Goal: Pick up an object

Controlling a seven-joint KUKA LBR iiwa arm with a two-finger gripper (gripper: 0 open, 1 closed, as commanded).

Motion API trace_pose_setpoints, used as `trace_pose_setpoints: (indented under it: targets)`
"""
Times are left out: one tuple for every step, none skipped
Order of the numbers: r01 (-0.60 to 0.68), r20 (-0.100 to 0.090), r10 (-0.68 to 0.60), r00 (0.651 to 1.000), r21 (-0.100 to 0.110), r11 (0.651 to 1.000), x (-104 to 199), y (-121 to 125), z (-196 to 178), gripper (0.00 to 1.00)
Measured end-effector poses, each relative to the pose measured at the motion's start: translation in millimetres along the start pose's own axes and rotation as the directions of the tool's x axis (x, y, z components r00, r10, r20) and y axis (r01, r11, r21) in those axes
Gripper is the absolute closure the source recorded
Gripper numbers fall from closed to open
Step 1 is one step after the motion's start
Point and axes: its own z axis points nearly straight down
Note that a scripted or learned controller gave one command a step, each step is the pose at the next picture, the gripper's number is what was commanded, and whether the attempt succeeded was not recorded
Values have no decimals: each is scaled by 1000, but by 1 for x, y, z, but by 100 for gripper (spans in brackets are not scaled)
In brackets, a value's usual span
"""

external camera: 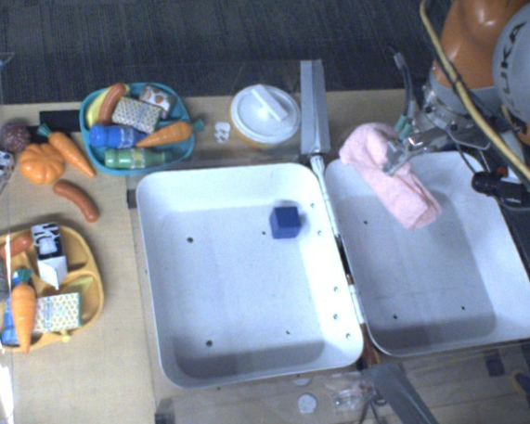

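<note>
- Pink cloth lies in the right bin, at its far left corner, with its upper end draped over the far rim.
- Its long axis runs on a slant, from the far left corner down toward the bin's middle; the lower end is the narrower one and points to the near right.
- Gripper sits on the cloth's upper half, just right of the bunched top. The fingers seem to pinch a fold of cloth between them (the view is small and cluttered there, so this is not sure).
- Arm reaches in over the right bin's far right corner, its orange band high at the bench's far right.
- Blue cube rests in the left bin, toward its far right part, near the wall shared with the right bin and well apart from the cloth.
- White lid stands on the bench just beyond the left bin's far right corner.
- Blue bowl of toy food stands beyond the left bin's far left corner; a yellow plate with more toys lies at the bench's left edge.
</note>
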Motion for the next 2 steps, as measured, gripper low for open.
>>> trace_pose_setpoints:
  targets:
    - [-11,0,11,1000,-2,1000,61,11,23,100]
    - [-119,1,119,993,-1,993,-9,5,34,100]
